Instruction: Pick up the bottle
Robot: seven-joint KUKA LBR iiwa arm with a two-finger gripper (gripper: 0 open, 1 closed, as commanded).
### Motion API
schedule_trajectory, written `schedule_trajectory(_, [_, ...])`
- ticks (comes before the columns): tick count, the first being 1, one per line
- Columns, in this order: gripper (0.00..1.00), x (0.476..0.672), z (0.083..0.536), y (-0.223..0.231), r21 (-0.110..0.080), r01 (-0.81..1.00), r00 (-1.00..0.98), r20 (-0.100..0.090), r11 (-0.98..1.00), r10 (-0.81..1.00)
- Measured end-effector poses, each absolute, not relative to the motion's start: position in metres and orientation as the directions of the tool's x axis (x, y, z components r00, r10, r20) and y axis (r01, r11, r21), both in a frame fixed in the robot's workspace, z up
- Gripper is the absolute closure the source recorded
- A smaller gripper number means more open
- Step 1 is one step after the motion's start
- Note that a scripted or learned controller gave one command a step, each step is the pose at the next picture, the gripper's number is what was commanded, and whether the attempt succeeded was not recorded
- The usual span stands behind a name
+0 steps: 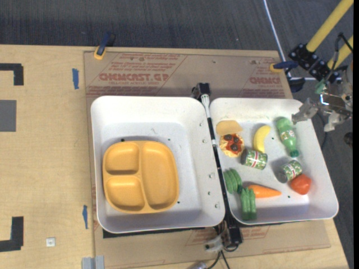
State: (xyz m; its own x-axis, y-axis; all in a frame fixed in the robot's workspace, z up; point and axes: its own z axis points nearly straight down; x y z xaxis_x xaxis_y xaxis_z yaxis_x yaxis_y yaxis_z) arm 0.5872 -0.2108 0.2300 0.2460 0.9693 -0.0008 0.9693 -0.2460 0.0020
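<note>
My arm (342, 102) is cut off by the right edge, just beside the right bin (320, 206), so I see little beyond my wrist. My pincer (307, 112) sits at that bin's upper right rim, too small and blurred for me to read it. The labels on the two cans (254, 159) near the bin's middle are too small to read. The yellow pole (331, 18) above the bin runs off the top right corner.
</note>
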Motion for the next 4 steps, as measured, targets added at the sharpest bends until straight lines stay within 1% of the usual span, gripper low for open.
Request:
schedule_trajectory(1, [0.00, 0.607, 0.167, -0.215, -0.002, 0.895, 0.446, 0.000, -0.446, 0.895])
schedule_trajectory(2, [0.00, 0.617, 0.092, -0.195, 0.006, 0.974, 0.228, 0.007, -0.228, 0.974])
schedule_trajectory(3, [1.00, 0.617, 0.099, -0.197, 0.008, 0.974, 0.227, 0.001, -0.227, 0.974])
schedule_trajectory(4, [1.00, 0.667, 0.218, -0.152, 0.003, 0.961, 0.277, 0.000, -0.277, 0.961])
